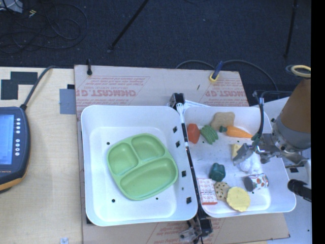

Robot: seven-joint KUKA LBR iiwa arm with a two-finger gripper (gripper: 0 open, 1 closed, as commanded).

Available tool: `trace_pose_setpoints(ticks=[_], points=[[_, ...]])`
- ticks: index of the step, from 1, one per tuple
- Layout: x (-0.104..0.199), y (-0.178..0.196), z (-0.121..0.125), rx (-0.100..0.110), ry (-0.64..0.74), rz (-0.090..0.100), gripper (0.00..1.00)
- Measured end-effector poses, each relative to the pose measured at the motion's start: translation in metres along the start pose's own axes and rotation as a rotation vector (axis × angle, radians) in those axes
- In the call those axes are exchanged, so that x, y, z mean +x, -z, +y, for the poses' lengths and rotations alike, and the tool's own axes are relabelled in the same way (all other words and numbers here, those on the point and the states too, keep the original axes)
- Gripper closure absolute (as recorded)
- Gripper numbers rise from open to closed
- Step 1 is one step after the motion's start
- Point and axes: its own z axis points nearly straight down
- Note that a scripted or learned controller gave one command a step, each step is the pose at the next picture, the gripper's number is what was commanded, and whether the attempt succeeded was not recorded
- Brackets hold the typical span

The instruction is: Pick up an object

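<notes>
Pick not yet made, by the look of it: gripper [247, 153] low at right bin's [284, 205] 3 o'clock over a white object [250, 163], finger state unreadable, nothing visibly held.

Floor [167, 29]: dark carpet beyond the gripper's reach, at the far side; black cables [45, 24] looping across it; thin stand legs [129, 19] slanting
Bench [40, 207]: pale wood, well left of the gripper; black squares printed on it
Board [152, 88]: printed cardboard sheet lying flat
Pendant [10, 146]: screen handset, far left
Light: even, soft
</notes>
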Motion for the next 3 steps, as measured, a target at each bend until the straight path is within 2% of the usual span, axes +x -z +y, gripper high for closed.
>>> trace_pose_setpoints(ticks=[1, 2, 3], points=[[0.066, -0.113, 0.01, 0.0, 0.003, 0.001, 0.0], [0.064, -0.108, 0.026, 0.002, 0.001, 0.001, 0.0], [0.063, -0.108, 0.019, -0.001, -0.001, 0.001, 0.0]])
